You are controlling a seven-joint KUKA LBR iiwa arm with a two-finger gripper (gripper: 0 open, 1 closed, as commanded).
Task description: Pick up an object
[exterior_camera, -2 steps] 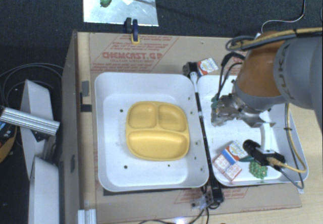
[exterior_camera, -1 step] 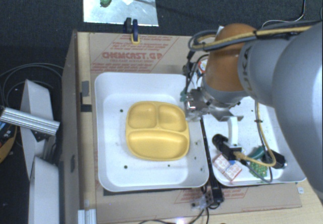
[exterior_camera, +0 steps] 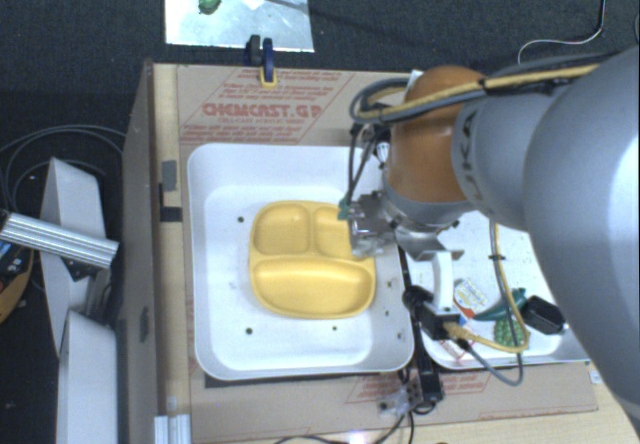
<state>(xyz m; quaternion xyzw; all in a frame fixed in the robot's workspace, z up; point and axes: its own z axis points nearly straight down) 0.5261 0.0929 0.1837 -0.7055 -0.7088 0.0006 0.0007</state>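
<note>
Cables [exterior_camera: 30, 157] lie in loops on the dark floor at the far left of the frame, with a ribbed metal bar [exterior_camera: 60, 238] angled across white panels just below them. At upper left, a shiny sheet [exterior_camera: 270, 2] carries a small green item [exterior_camera: 209, 0]. A blue clamp [exterior_camera: 262, 54] sits at the sheet's lower edge.

Printed cardboard [exterior_camera: 260, 97] lines the bench under both bins. The left bin [exterior_camera: 222, 332] occupies the centre of the frame. It holds one item, a yellow divided tray [exterior_camera: 305, 267], lying flat with two small compartments toward the top and one large compartment below.

The gripper [exterior_camera: 362, 232] is positioned at the tray's right edge, level with the upper right compartment. How far it is open cannot be told from this angle, nor whether it touches the tray. No item is seen in its hold.

The grey arm [exterior_camera: 560, 172], with its orange band [exterior_camera: 430, 147], covers most of the right side. The right bin [exterior_camera: 525, 257] shows beneath it in the lower right, with a printed packet [exterior_camera: 473, 294] and a small black item [exterior_camera: 545, 314] near its lower rim.
</note>
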